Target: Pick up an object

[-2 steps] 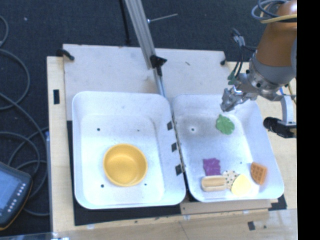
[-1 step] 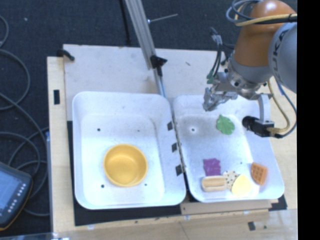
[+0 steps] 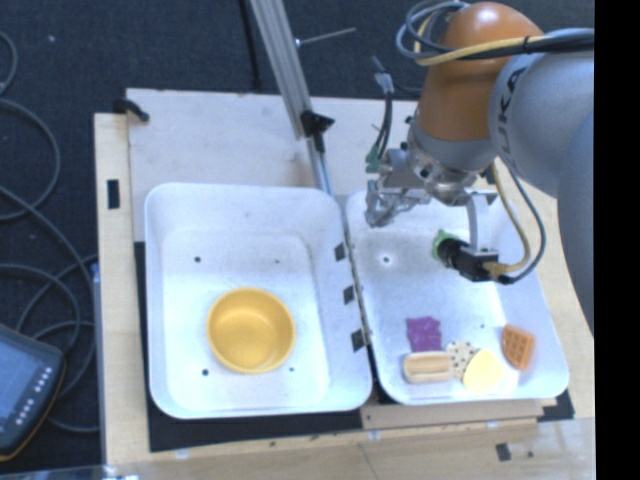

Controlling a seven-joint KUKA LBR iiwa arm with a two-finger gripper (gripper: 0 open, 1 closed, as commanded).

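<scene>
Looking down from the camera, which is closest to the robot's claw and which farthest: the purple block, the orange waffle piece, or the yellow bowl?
From the gripper:
1. Purple block, middle of the right bin.
2. Yellow plastic bowl, in the left bin.
3. Orange waffle-shaped piece, right bin's near right corner.
The last two are nearly tied.

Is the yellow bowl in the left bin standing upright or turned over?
Upright. The yellow bowl shows its open mouth and hollow inside to the camera, with the rim all around, resting on the floor of the left bin.
</scene>
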